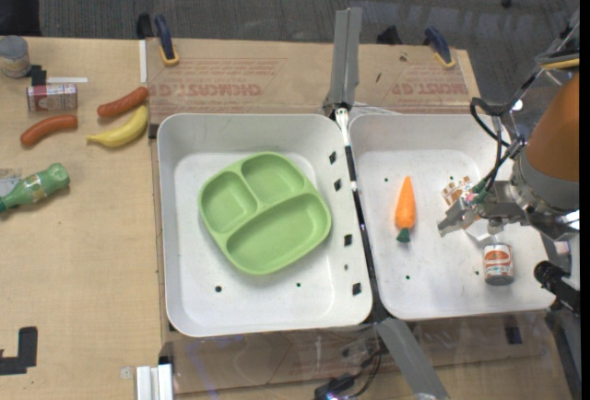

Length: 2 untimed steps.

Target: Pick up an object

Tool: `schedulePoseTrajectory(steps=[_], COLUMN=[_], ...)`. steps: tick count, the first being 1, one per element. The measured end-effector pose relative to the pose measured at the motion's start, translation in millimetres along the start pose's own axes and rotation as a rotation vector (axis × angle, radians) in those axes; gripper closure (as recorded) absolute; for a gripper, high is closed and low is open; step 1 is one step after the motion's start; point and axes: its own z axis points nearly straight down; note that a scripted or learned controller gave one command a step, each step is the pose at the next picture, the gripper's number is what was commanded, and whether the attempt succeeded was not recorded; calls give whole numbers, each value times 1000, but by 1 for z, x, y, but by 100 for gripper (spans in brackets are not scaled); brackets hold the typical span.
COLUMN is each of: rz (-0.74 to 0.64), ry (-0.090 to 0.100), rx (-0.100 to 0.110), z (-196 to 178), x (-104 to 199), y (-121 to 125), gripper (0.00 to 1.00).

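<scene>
- Work area: two shallow white plastic bins side by side. The left bin holds a light-green three-compartment plastic plate.
- Right bin contents: a small orange toy carrot with a green stem end, lying left of centre; a small cylindrical can with a red-and-white label, standing upright near the right wall; a small crumpled wrapper-like item, too small to identify.
- End effector: the two-finger gripper hangs low over the right bin, between the carrot and the can. Nothing is visible between its fingers. Whether they stand apart or together cannot be told.
- Step in hand (judgement): approach phase; no object is secured yet.
- Next move (judgement): align over one target, most plausibly the carrot or the can, descend vertically, then close. The carrot's taper favours a grasp across its width.
- Risk (judgement): the can may tip if struck off-centre.
</scene>
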Motion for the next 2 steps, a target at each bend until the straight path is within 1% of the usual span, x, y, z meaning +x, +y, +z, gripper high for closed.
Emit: schedulePoseTrajectory(steps=[1,2], rz=[-61,-56], ry=[0,0], rx=[0,3], z=[101,93], x=[32,31], y=[46,45], gripper=[0,100])
